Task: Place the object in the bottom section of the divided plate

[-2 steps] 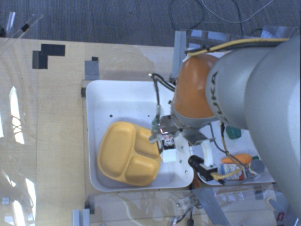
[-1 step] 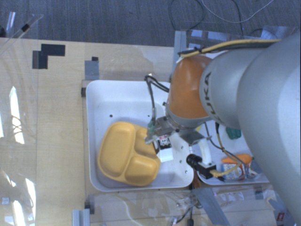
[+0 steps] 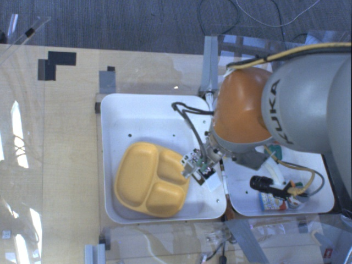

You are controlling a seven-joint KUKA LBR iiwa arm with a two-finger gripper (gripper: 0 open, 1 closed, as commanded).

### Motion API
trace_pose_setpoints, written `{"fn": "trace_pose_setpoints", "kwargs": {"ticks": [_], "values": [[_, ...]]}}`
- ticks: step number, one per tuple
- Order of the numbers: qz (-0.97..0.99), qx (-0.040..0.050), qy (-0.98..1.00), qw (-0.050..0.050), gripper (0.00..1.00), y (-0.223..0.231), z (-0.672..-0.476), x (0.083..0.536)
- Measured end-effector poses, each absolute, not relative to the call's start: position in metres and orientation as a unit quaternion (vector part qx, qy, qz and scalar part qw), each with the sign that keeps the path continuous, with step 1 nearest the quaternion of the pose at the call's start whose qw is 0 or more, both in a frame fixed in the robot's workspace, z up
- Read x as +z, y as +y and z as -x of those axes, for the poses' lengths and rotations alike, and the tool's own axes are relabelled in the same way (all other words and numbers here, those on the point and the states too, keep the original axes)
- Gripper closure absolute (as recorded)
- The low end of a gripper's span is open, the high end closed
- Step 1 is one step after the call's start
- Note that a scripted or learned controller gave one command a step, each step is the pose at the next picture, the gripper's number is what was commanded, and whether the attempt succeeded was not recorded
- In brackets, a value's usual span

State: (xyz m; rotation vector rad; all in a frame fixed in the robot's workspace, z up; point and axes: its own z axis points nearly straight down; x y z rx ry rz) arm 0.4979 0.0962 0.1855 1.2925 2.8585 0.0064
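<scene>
Plate [image 3: 144, 176] lies just left of my gripper [image 3: 197, 168], which hangs at its right rim; bottom section [image 3: 164, 198] is down-left. Can't tell whether gripper is open or holding.

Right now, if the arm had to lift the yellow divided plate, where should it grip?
Pinch the right rim of the yellow divided plate, coming down from above, near the gripper. The plate lies flat in the left bin and looks too broad to span; its rim is likely the only thin edge.
</scene>
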Motion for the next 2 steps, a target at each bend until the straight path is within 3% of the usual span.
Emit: {"fn": "trace_pose_setpoints", "kwargs": {"ticks": [1, 2], "values": [[-0.501, 0.0014, 0.866, 0.001, 1.0, 0.171, -0.512, 0.186], [-0.438, 0.0012, 0.899, 0.001, 1.0, 0.129, -0.487, 0.144]]}}
